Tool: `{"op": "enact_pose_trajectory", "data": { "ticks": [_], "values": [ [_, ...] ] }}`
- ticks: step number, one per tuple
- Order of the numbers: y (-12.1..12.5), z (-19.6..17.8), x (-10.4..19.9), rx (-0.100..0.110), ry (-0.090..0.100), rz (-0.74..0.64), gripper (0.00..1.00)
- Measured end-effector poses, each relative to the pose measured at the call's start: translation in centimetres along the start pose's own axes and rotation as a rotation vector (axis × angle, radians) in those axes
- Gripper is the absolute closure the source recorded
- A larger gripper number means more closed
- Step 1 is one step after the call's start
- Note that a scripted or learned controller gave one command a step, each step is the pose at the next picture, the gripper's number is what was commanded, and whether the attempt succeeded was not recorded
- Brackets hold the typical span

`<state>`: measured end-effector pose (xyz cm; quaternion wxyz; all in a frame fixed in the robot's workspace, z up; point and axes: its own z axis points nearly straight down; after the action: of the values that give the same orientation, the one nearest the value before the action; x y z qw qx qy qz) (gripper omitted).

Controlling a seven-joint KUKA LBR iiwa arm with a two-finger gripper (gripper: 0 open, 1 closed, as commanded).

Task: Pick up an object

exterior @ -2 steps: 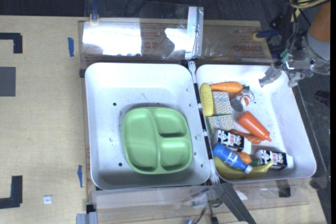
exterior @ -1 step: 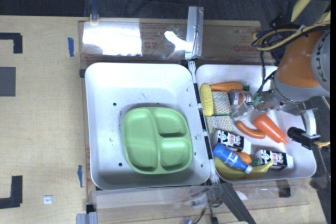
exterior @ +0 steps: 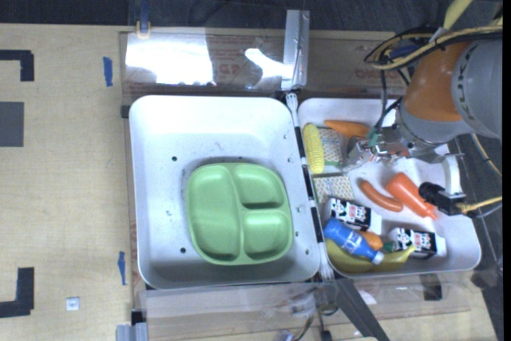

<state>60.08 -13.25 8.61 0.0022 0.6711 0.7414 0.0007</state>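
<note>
Tool low in right bin, finger state unclear, banana half hidden under bottle

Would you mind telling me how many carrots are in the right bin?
2. One carrot lies at the far end of the right bin, beside the corn cob; the other carrot lies mid-bin, next to the sausage. The arm may hide more.

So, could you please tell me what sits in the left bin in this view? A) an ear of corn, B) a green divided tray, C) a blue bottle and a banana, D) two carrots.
B: the green divided tray lies alone in the left bin, while the corn, blue bottle and banana lie in the right bin.
</note>
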Motion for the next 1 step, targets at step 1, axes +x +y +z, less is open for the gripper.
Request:
{"op": "enact_pose_trajectory", "data": {
  "ticks": [1],
  "values": [
    [6.64,-0.3,0.75,0.009,0.001,-0.006,0.0]
  ]
}}
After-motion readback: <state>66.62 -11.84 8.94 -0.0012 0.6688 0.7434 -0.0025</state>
